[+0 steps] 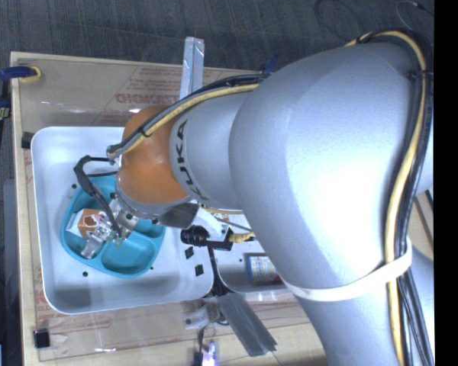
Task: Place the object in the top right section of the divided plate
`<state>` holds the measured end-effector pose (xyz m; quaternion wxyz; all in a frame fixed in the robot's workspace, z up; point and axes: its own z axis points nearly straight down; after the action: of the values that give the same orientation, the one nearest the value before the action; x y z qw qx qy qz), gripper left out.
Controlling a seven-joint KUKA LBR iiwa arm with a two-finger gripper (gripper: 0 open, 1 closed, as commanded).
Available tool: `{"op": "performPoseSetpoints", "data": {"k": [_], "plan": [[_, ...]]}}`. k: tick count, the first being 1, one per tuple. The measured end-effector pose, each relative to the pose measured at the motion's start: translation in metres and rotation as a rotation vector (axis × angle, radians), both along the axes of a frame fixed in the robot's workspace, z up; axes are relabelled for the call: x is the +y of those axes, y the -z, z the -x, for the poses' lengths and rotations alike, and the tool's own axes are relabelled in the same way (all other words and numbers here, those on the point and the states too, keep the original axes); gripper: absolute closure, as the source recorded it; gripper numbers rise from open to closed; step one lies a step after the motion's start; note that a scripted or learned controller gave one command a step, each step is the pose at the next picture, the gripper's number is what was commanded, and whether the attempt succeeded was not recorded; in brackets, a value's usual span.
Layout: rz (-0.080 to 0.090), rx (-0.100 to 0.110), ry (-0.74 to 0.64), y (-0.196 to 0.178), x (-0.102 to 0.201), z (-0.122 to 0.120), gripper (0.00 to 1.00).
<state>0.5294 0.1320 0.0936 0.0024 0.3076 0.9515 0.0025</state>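
A big grey robot arm (313, 151) fills the right side of the picture and reaches toward the left. Black letters "KUKA" run sideways on the arm, next to its orange band (149, 162), and part of the word is hidden. The gripper (103, 231) hangs over a blue plate (137, 254) with dividers, which sits in the white bin (49, 174) on the left of the picture. The gripper is over the plate's upper left part. A small orange and white object (88, 221) lies right there, touching or just beside the fingertips. I cannot tell if the fingers are pinching it or only resting near it, and I cannot tell how wide they are. There may be a label on the object, but it is too small to read. In the second bin (229, 284), lower middle of the picture, a can (258, 268) with a blue label lies on its side. Its words are too blurry to read. Faint red printing shows on the bench (149, 90) above the bins, also too faint to read.
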Motion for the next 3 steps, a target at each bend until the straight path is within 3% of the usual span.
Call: {"op": "performPoseSetpoints", "data": {"k": [1, 2, 3], "plan": [[0.0, 0.0, 0.0, 0.0, 0.0, 0.0, 0.0], [-0.003, -0.02, -0.361, -0.004, -0.027, 0.033, 0.0], [-0.003, -0.02, -0.36, -0.004, -0.027, 0.034, 0.0]]}}
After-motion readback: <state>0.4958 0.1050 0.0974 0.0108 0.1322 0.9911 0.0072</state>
